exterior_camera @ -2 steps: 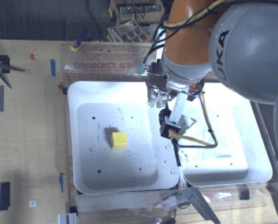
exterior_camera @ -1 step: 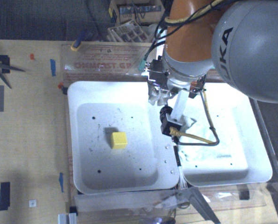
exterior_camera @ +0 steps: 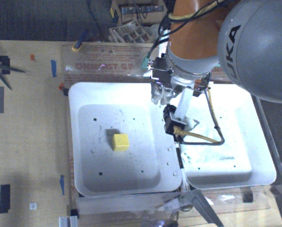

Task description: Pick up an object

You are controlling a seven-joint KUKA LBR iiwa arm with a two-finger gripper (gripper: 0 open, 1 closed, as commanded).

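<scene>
Camera view: yellow block (exterior_camera: 120, 142) lies mid left bin (exterior_camera: 84, 98), ungrasped; gripper (exterior_camera: 158, 97) over its far-right corner, grip state indeterminable. Pick pending.

We see a plain yellow block (exterior_camera: 120, 142) in the left bin (exterior_camera: 82, 96), white and flecked with small dark specks; the right bin (exterior_camera: 245, 169) is white too. The counter (exterior_camera: 27, 141) is pale tan wood with blue marks (exterior_camera: 53, 68); the arm (exterior_camera: 254, 37) is grey, banded orange
</scene>
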